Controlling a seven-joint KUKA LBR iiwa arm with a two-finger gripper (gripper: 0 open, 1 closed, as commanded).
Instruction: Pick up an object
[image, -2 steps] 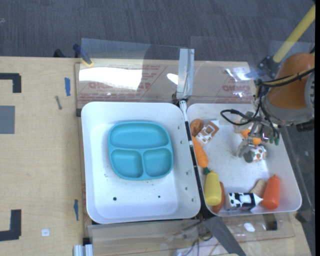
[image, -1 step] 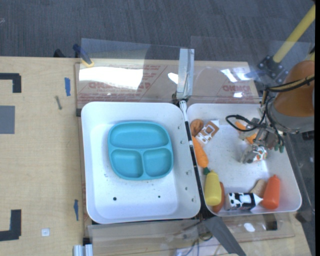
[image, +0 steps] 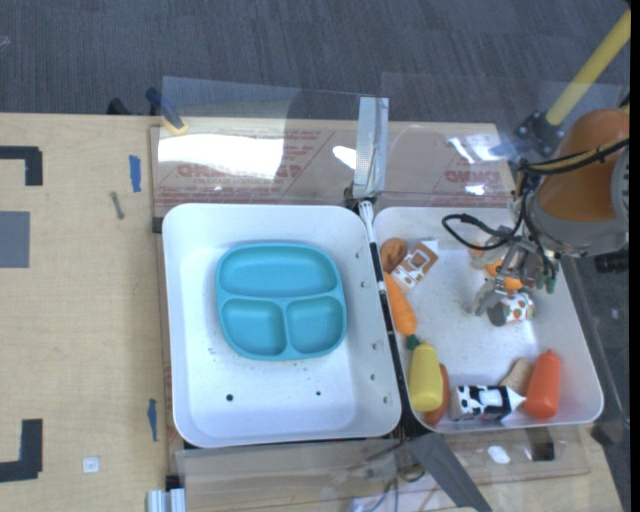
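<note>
The gripper (image: 497, 300) is low in the right bin (image: 585, 350), directly over a small white-and-orange object (image: 514, 308); I cannot tell what its fingers are doing. That piece looks rounded and could squirt sideways. The arm (image: 580, 180) reaches in from the right, wrist pointing down.

The pale wooden bench (image: 70, 330) carries two white bins side by side — the left bin (image: 190, 400) mid-frame, the right bin (image: 585, 385) at right.
</note>
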